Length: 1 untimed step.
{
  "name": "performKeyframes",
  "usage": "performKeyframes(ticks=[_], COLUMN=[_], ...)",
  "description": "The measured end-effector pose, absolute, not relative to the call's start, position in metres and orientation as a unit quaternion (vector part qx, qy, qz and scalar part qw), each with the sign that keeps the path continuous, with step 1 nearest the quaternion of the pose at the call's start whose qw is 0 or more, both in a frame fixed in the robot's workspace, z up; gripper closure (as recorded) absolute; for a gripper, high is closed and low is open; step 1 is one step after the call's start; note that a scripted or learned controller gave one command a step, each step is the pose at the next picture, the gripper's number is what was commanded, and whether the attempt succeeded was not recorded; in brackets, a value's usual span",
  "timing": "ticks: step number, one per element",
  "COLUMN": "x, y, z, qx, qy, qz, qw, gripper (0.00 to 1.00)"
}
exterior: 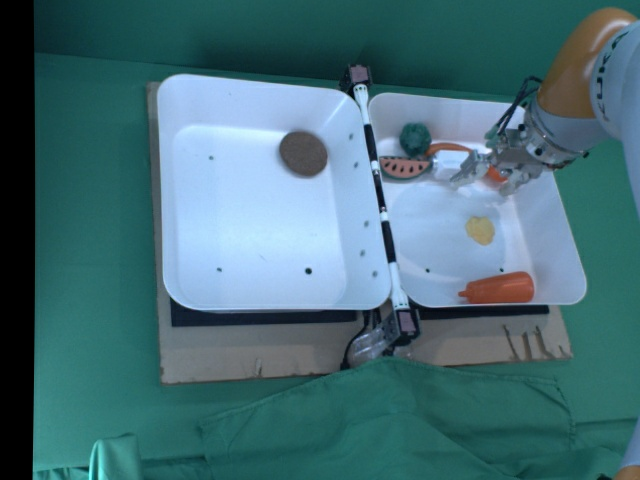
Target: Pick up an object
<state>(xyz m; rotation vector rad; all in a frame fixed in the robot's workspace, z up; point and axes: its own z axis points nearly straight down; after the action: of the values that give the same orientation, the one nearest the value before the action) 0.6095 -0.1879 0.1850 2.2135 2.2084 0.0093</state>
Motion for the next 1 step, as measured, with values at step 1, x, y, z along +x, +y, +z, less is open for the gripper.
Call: performKeyframes(ticks=[1], x=[0.5627], y=[-0.1715], z=[0.1859], qx=[0.709], qy=[0.705], qz=[0.0035], qw=[0.009], gripper=[0.00])
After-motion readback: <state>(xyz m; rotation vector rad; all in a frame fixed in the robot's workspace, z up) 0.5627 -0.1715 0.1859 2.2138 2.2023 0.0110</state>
